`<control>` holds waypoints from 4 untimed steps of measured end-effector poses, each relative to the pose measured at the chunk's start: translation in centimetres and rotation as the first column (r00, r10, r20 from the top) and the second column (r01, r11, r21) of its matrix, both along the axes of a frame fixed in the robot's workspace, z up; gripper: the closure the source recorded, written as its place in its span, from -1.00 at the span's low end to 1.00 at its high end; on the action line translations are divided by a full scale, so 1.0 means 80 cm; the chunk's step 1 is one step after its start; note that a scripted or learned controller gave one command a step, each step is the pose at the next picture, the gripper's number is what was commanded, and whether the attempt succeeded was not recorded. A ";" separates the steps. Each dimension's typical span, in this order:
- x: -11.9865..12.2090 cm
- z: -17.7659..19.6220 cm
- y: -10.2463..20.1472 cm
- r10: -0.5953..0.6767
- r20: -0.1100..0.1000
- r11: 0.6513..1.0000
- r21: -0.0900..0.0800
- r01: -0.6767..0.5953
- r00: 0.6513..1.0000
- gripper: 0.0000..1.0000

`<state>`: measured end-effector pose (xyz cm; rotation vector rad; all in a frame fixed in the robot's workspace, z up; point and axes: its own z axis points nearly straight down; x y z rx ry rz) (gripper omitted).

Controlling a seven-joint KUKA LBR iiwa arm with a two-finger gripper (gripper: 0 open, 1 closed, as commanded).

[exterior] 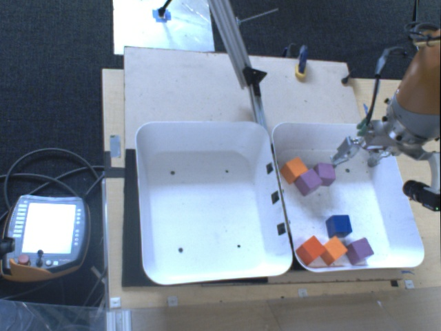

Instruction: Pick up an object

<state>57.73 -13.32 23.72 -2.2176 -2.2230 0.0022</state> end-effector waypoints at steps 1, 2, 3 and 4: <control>0.002 -0.075 0.010 0.000 -0.002 1.000 0.001 0.000 1.000 -1.00; 0.004 -0.147 0.004 -0.002 0.005 1.000 0.002 0.002 1.000 -1.00; 0.006 -0.128 0.002 0.002 0.010 1.000 -0.001 -0.002 1.000 1.00; 0.010 -0.071 0.011 0.002 0.008 1.000 -0.001 -0.002 1.000 1.00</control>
